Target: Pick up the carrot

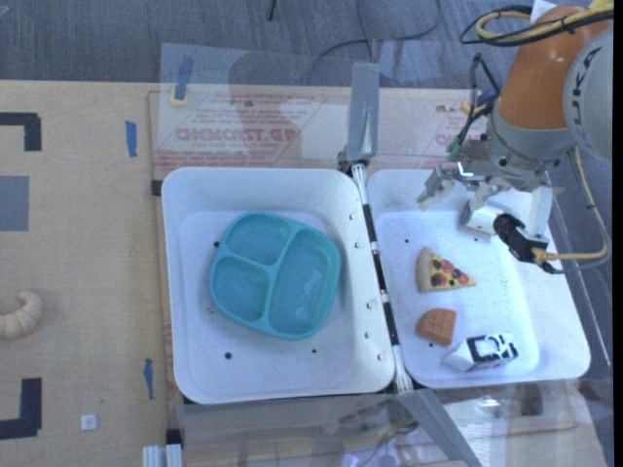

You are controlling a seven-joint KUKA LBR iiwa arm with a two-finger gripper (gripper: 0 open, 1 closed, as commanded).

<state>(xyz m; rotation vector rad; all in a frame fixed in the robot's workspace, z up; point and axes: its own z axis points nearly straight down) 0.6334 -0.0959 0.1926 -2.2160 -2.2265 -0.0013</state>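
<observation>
Jaws [456, 189] metal, above right bin [560, 358] | plate [276, 273] teal, smooth, three-sectioned

Divided plate [275, 274] sits in the left bin [185, 202]. Right bin [565, 343] holds pizza slice [441, 271], waffle [437, 326] below it, carton [484, 351] beside.
</observation>
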